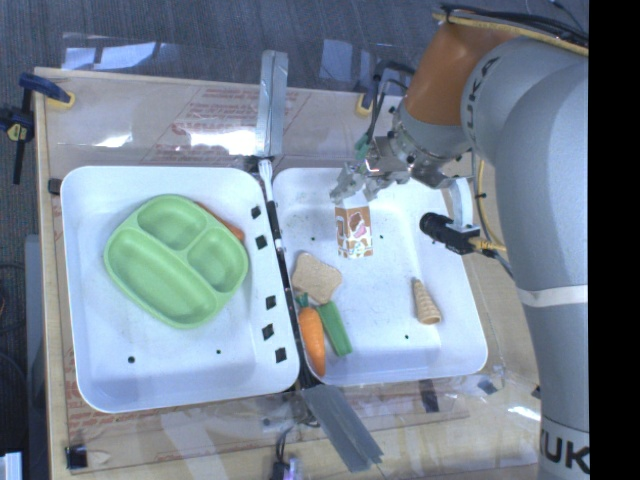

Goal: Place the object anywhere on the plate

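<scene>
the tool (352, 184) is gripping the small brown-and-white printed carton (354, 232) right of centre; its top-edge hold risks slipping before the green sectioned plastic plate (176, 259).

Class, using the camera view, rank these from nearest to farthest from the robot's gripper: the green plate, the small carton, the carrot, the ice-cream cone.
1. small carton, right under the gripper, right bin.
2. ice-cream cone, right bin, toward its right side.
3. carrot, right bin's front left corner.
4. green plate, left bin.
</scene>
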You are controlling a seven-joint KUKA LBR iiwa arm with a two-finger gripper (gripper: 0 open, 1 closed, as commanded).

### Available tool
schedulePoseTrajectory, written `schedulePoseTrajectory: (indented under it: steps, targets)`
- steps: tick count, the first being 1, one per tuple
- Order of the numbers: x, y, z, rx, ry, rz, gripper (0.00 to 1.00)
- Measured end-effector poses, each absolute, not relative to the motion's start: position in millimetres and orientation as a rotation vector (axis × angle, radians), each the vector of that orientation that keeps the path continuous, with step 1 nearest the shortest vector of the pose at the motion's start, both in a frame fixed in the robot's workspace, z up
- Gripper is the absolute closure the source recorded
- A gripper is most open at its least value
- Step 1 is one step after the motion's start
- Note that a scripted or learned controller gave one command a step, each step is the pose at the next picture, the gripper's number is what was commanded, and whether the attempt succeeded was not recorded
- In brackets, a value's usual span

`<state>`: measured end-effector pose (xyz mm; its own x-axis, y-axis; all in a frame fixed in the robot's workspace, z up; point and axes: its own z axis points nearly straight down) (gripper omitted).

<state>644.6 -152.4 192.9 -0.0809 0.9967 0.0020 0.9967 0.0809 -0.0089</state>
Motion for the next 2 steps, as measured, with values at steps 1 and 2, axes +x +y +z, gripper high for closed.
schedulePoseTrajectory:
  steps: [1, 2]
  targets:
    - [656.2, -85, 188, -1.891, -2.498, 0.009, 1.00]
    - [599.3, -15, 249, -1.722, -2.621, 0.007, 1.00]
